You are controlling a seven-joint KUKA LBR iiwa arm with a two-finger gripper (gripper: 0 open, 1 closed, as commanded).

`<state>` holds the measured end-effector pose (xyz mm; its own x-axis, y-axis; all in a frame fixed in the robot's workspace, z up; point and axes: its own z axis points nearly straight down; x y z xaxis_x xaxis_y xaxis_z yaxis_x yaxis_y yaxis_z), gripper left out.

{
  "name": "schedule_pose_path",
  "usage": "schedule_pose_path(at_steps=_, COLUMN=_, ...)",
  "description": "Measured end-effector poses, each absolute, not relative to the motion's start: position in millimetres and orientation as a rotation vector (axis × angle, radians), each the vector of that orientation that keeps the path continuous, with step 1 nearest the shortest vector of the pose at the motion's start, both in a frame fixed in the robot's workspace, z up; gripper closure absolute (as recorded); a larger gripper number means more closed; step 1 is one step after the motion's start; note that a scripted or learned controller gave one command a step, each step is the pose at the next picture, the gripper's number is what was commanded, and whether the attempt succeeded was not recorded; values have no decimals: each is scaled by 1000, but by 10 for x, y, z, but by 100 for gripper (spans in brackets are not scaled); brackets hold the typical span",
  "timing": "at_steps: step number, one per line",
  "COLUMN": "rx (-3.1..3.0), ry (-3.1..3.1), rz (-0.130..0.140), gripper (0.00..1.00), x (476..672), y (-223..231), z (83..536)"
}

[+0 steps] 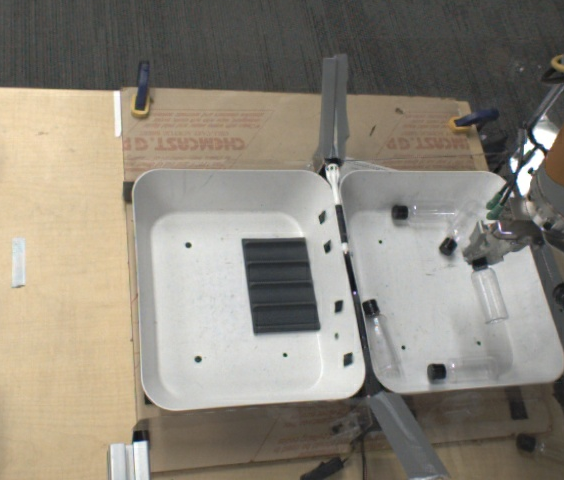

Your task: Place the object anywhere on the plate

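The grey arm with the orange band is reaching in from the right, and its gripper (pixel 484 251) is hovering over the right-hand shallow white bin (pixel 522 368), near that bin's right wall. Whether the gripper is clenched or released cannot be told from this slant.

Several clear plastic tubes with black caps are lying in this bin: one (pixel 420 211) is resting near the far wall, one (pixel 490 290) is lying just below the gripper with its capped end at the gripper's tip, one (pixel 375 330) is leaning along the left wall, and one (pixel 459 372) is lying along the near wall.

In the left-hand shallow white bin (pixel 162 268), a dark ribbed rectangular plate (pixel 280 285) is sitting flat near the middle, well apart from all the tubes.

Both bins are resting on a brown cardboard sheet (pixel 232 133) spread over the wooden worktop (pixel 52 198).
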<state>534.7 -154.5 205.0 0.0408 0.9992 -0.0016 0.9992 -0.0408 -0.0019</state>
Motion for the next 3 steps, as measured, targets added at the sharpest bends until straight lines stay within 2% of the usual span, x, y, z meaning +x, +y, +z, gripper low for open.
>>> schedule_pose_path(at_steps=1, rx=-2343, ry=-2090, rz=5, gripper=100, x=5373, y=-889, z=1900)
schedule_pose_path(at_steps=2, rx=-2394, ry=-2032, rz=8, gripper=100, x=5796, y=265, z=1898)
schedule_pose_path(at_steps=3, rx=-2338, ry=-2096, rz=10, gripper=100, x=5690, y=948, z=1897)
